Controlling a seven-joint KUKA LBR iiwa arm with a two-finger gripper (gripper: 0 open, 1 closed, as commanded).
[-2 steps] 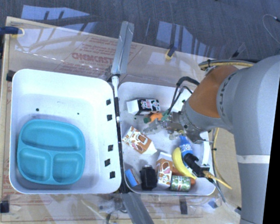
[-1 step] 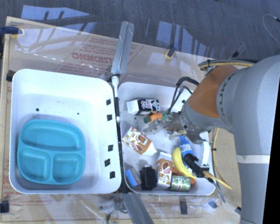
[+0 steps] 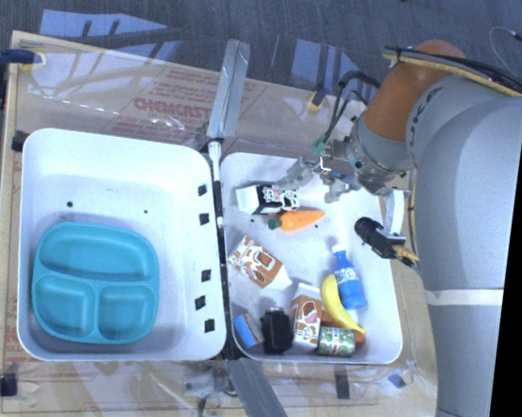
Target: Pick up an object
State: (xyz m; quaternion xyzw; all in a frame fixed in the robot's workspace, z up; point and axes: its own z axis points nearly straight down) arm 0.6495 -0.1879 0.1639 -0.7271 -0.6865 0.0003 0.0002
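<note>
Camera view, fingers (image 3: 314, 174) spread wide above right bin (image 3: 392, 294), toy carrot (image 3: 297, 220) and small carton (image 3: 274, 198) just below

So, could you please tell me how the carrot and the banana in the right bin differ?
The carrot is orange with a green end; the banana is yellow. The carrot lies nearly crosswise near the bin's far end, beside a small black-and-white carton; the banana lies lengthwise nearer the front, beside a blue bottle. The carrot is straight, the banana curved. Both lie flat in the right bin.
</note>
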